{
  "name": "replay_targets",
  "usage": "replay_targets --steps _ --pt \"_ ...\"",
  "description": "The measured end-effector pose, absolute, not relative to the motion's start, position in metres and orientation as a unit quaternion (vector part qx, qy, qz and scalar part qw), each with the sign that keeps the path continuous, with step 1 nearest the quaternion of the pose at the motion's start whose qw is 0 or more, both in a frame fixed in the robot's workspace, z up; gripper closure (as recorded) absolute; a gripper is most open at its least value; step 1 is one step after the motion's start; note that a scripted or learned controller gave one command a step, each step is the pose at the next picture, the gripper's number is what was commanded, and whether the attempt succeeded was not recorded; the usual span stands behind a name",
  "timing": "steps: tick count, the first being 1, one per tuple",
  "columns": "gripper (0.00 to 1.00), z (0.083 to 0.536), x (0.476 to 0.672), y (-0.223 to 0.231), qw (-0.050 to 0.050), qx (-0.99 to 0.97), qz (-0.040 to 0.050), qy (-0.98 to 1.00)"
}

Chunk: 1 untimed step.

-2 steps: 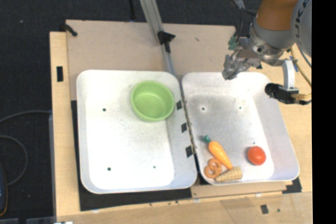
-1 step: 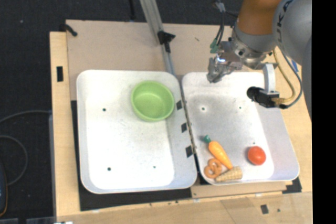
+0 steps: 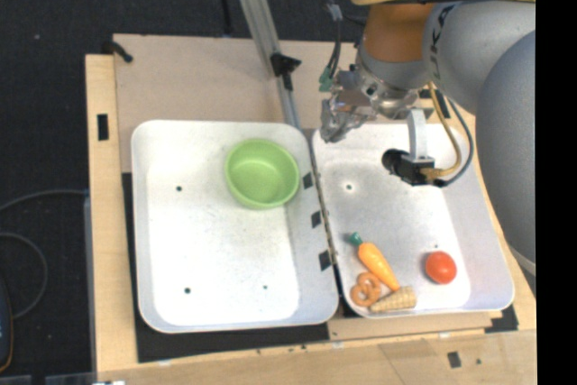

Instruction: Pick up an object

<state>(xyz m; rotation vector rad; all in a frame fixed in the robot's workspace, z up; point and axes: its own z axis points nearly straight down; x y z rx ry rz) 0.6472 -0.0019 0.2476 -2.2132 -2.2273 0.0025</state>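
We are looking at a robot lab. A grey industrial arm [image 3: 487, 41] with an orange band reaches over a plywood bench [image 3: 180, 77] that carries two shallow white bins [image 3: 162, 221] side by side. A metal pole [image 3: 257, 13] stands at the back, and loose cables [image 3: 27, 239] trail over dark carpet. We see toy food, a carrot [image 3: 377, 261] and a tomato [image 3: 440, 267], and a green bowl [image 3: 261, 173].
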Motion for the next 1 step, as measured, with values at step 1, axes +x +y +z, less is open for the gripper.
replay_targets --steps 1 --pt "1.0 0.2351 0.6483 0.0491 0.001 -0.705 0.0012 -0.709"
